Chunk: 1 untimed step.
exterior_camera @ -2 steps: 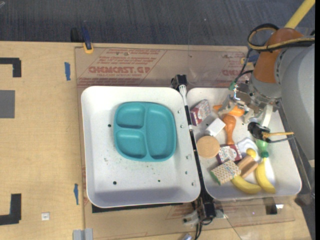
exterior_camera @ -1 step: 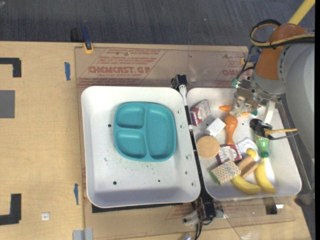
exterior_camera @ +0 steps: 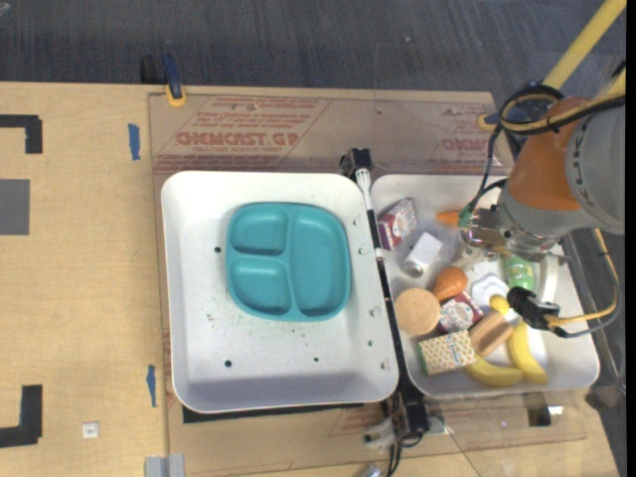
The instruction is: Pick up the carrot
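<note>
Over the right-hand white bin (exterior_camera: 586, 361) the grey arm (exterior_camera: 596, 162) with its orange band (exterior_camera: 542, 172) reaches in from the right, wrist tilted down toward the bin's far half. Gripper (exterior_camera: 505, 258) sits low among the clutter; its state cannot be told from this angle, since the wrist housing and cables cover it. Carrot (exterior_camera: 449, 218): a short orange piece shows at the far side of the right bin, just beside the wrist housing on its left, partly hidden by it; whether anything touches it cannot be told. Nothing is seen lifted clear of the bin. Other contents of the right bin: a small packet with dark red print (exterior_camera: 397, 222) near the far left corner, a pale grey block (exterior_camera: 422, 251) just in front of it, an orange round fruit (exterior_camera: 450, 283) near the middle, a tan round bun-like disc (exterior_camera: 418, 312) touching the fruit's near-left side, a patterned cracker-like box (exterior_camera: 446, 351) at the near edge, a yellow banana (exterior_camera: 512, 361) curving along the near right, and a green bottle-like item (exterior_camera: 519, 270) under the wrist. Left white bin (exterior_camera: 199, 346) holds a teal three-compartment plate (exterior_camera: 290, 260) lying flat near its centre, well apart from the arm. Both bins rest side by side on a brown cardboard sheet (exterior_camera: 248, 127) on the bench.
</note>
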{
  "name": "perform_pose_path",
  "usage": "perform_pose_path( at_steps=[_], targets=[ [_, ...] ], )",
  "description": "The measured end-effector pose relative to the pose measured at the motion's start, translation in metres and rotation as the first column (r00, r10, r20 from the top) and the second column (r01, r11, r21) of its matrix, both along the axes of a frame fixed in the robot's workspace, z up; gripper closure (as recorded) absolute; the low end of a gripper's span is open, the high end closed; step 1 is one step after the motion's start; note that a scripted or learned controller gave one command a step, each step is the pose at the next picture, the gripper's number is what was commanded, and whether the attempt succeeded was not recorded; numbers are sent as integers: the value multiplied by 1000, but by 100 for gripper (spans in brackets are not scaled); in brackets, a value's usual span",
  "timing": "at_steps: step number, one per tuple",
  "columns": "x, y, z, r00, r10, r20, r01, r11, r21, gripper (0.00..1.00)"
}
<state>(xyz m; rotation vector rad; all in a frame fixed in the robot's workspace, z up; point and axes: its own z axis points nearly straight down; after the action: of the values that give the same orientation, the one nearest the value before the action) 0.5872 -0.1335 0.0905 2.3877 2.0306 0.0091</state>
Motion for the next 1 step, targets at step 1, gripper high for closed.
perform_pose_path(
  at_steps=[1],
  targets=[
    [0, 1, -1, 1000, 0, 0, 0, 1000, 2, 0]
  ],
)
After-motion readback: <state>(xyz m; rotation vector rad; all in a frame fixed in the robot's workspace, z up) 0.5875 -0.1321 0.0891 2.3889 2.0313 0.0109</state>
